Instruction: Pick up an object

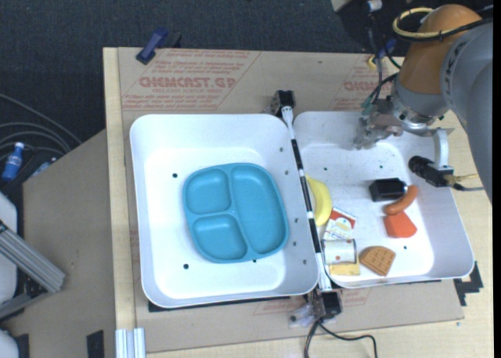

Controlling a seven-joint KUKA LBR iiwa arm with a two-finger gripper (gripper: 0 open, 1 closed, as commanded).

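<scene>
Grey metal with an orange band above it, the arm reaches in over the far right corner of the right bin [450, 227], and its gripper [373, 131] hangs low near that bin's far wall; whether it is open or closed I cannot tell at this slant, and nothing shows between its tips. No object has been picked yet, by the look of it. The floor right below the gripper is bare. The nearest candidates lie toward the middle of the bin: a small black block [387, 189], with an orange sausage [401, 200] touching its right side and an orange wedge [401, 226] just beyond. A banana [318, 198] rests against the divider edge, with a printed packet [340, 228] beside it, and a cracker [377, 259] and a pale square packet [340, 258] near the front edge. The left bin [149, 192] carries a blue divided plate [234, 212]. The black block looks the best target: it is closest and flat-sided. The gripper should come straight down centred on it, clear of the sausage.
</scene>
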